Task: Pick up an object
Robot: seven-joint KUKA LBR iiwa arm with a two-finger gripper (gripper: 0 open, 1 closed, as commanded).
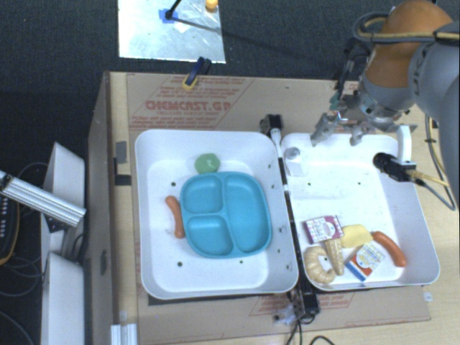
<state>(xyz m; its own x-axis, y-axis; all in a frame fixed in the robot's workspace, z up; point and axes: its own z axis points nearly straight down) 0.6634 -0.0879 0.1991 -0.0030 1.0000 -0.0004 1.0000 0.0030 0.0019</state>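
Note:
My gripper [336,135] hangs over the far edge of the right bin [413,214]. Its fingers are spread open and nothing is between them. Toy food lies in a cluster at that bin's near end, well away from the gripper: a maroon packet [323,229], a yellow cheese wedge [353,235], a croissant [318,262], a cone [335,253], a small carton [366,259] and an orange sausage [389,248]. A small white cup [293,161] sits in the bin's far left corner, just left of and below the gripper.
The left bin [154,192] holds a blue divided plate [224,214], a green ball [207,163] behind it and a second sausage [175,216] on its left. A black clamp [272,125] sits on the wall between the bins.

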